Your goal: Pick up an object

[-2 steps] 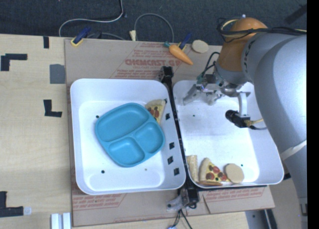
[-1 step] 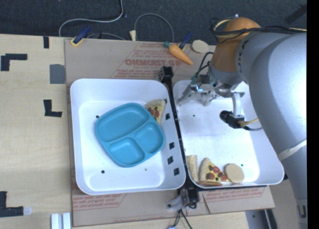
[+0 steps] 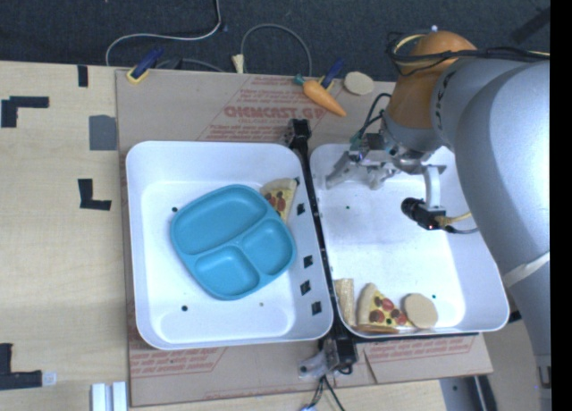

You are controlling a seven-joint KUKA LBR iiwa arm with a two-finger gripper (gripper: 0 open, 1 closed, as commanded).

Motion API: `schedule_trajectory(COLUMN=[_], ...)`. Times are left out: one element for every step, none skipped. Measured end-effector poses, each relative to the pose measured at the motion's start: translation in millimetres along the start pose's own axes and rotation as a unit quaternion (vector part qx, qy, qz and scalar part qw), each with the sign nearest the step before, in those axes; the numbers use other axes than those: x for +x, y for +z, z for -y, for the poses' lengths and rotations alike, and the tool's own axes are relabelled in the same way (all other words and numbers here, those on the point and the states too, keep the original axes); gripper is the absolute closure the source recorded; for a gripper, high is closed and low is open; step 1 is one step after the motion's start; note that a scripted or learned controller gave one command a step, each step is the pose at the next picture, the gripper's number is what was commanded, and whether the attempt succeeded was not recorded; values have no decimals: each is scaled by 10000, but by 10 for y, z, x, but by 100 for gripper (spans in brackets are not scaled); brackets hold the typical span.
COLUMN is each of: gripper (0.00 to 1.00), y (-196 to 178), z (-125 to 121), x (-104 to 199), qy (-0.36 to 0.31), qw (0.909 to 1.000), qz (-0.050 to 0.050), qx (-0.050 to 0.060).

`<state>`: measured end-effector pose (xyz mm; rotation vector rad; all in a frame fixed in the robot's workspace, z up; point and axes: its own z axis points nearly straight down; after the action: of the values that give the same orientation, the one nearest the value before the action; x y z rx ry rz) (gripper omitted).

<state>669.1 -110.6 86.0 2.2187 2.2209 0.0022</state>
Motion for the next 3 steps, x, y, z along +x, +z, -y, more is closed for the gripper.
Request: schedule_trajectory(gripper=[100,100,100], y=[-104,-1039,-1133], z=[-2,891,595], x=[1,266,925], qy=[-11,4,-38], qw=[10000,10000,10000], qz=[13,-10,-15], qx=[-2,4,6])
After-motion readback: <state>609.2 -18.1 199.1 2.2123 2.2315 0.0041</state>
